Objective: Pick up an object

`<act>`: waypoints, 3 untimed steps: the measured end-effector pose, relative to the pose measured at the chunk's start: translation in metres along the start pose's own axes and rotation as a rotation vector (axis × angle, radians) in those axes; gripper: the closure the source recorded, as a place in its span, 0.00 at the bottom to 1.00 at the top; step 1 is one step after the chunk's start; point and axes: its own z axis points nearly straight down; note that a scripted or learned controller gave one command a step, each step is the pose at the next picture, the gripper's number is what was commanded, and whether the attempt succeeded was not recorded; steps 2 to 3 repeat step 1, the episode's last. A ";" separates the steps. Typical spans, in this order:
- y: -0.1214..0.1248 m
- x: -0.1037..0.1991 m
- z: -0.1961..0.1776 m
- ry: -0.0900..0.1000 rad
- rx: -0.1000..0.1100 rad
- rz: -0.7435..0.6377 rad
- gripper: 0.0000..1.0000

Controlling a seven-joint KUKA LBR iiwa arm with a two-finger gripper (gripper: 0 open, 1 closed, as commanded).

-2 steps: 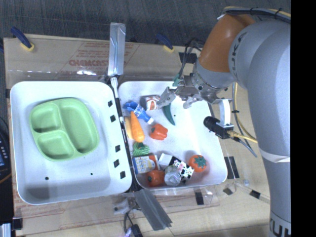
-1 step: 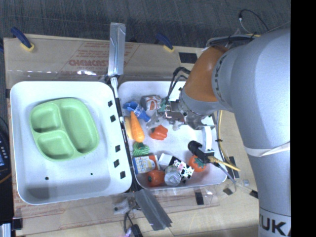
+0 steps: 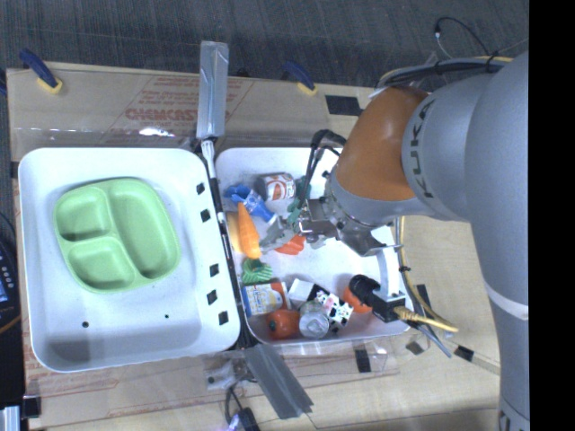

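My gripper (image 3: 286, 230) hangs low over the middle of the right bin (image 3: 377, 257), reaching in from the right. Just below it lies a small red-orange piece (image 3: 291, 246), and whether the gripper touches it is hidden. An orange carrot (image 3: 244, 232) lies to its left by the bin's left wall. Behind it are a blue wrapper (image 3: 243, 196) and a small tin can (image 3: 278, 188).
The left bin (image 3: 45, 330) holds a green divided plate (image 3: 115, 233). Along the right bin's front lie a green leafy toy (image 3: 257, 273), a small carton (image 3: 261, 299), a white box (image 3: 300, 291), a red tomato (image 3: 283, 324), a silver can (image 3: 314, 322) and a black-and-white spotted piece (image 3: 338, 311).
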 end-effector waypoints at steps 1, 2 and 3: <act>0.062 -0.061 0.094 -0.001 0.003 -0.037 0.00; 0.062 -0.061 0.094 -0.001 0.003 -0.037 0.00; 0.062 -0.061 0.094 -0.001 0.003 -0.037 0.00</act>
